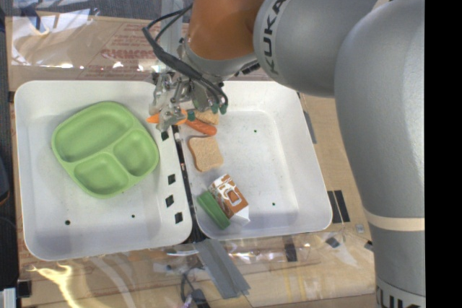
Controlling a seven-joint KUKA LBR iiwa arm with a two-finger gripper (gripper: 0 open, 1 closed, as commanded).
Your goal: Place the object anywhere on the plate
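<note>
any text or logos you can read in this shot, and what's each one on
"KUKA" in dark letters on the grey arm, running down its casing.
Red print on the cardboard behind the bins: blurred, not readable.
Small carton in the right bin: brown and white printed panel, too small to read.
Green plate, toast slice and carrot: no markings visible.

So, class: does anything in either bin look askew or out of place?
Yes. The small carton in the right bin lies tipped on its side near the front rim. The carrot sits by the bins' divide, under the end effector.
</note>
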